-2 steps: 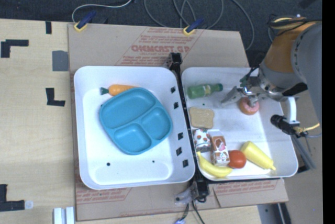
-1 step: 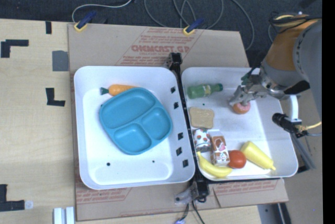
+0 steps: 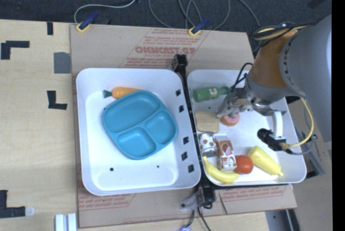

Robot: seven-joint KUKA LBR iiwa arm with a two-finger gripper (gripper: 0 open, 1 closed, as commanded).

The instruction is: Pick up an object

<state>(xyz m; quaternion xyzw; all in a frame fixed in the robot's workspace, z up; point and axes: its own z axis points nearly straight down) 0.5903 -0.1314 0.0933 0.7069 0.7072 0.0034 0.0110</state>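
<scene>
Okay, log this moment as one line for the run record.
arm: over right bin | gripper: low, near green bottle and pink round item | grasp: none seen | left bin: blue tray, carrot

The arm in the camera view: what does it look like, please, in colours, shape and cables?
The arm is thick and rounded, light grey, with a wide orange band above the wrist. Thin black and yellow cables loop around the wrist. The gripper is small, dark metal.
</scene>
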